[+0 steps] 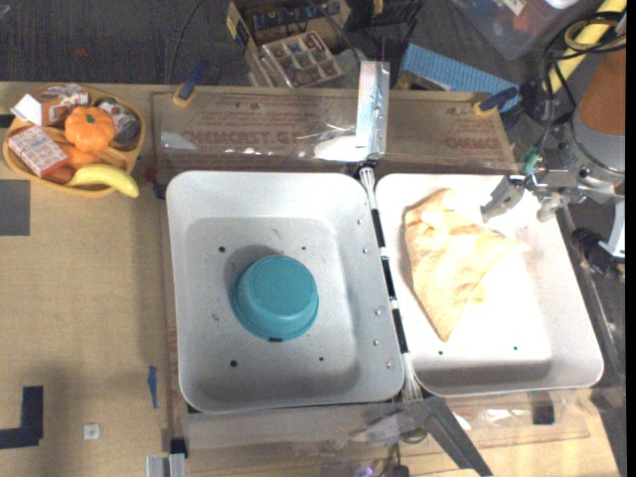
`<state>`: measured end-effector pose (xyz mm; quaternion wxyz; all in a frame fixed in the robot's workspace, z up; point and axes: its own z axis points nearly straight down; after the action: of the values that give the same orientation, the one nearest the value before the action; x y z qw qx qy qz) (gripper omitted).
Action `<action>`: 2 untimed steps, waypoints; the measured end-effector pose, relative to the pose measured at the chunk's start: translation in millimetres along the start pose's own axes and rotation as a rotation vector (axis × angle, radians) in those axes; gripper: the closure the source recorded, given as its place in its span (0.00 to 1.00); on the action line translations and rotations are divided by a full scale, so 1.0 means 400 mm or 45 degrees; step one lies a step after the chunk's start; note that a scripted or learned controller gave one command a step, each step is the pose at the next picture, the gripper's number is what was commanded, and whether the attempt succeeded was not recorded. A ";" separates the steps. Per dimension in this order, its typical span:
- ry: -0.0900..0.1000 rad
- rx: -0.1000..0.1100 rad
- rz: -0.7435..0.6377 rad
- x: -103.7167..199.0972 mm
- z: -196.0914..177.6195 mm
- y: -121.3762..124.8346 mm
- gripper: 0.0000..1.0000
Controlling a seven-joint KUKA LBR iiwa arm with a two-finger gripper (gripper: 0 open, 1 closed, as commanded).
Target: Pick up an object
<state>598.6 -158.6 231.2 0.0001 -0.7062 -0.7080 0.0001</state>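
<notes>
A teal bowl (pixel 276 296) lies upside down in the middle of the left bin (pixel 199 207). A tan, crumpled cloth-like piece (pixel 452 258) lies in the right bin (pixel 566 356), spread from its back left toward the middle. My gripper (pixel 524 200) hangs over the right bin's back right part, just right of the tan piece's upper edge. Its two fingers (pixel 500 199) stand apart, and nothing is between them.
A wooden bowl of toy fruit (pixel 72 139) sits at the bench's far left. A clear plastic divider (pixel 372 107) stands behind the bins. Boxes and cables crowd the floor beyond. The arm's cabling (pixel 586 38) fills the upper right.
</notes>
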 end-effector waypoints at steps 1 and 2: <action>-0.002 -0.005 -0.001 -0.001 -0.027 0.002 1.00; -0.002 -0.007 -0.075 0.150 0.329 0.006 1.00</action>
<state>600.9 -98.7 99.4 -0.0022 -0.6849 -0.7286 -0.0013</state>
